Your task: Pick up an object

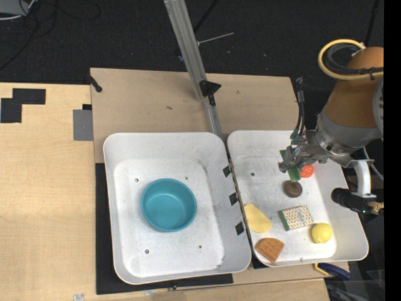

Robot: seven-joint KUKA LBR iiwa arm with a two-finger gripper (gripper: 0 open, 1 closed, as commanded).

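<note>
The right bin (266, 144) carries six small things. A brown disc (293, 189) lies near its middle, with a red piece (307, 171) just beyond it. Toward the front edge lie a pale yellow lump (257, 218), a green patterned block (296, 217), a yellow ball (321, 232) and a tan waffle (270, 249).

A teal bowl (168, 204) sat in the left bin (125, 149). In the right bin (263, 144) the pincer (294, 166) hung above a brown round piece (292, 189), with a small red object (307, 170) just beside it. Nearer the front lay a yellow wedge (257, 218), a waffle (270, 249), a checkered block (296, 217) and a lemon (321, 232) (all apart from one another).
</note>
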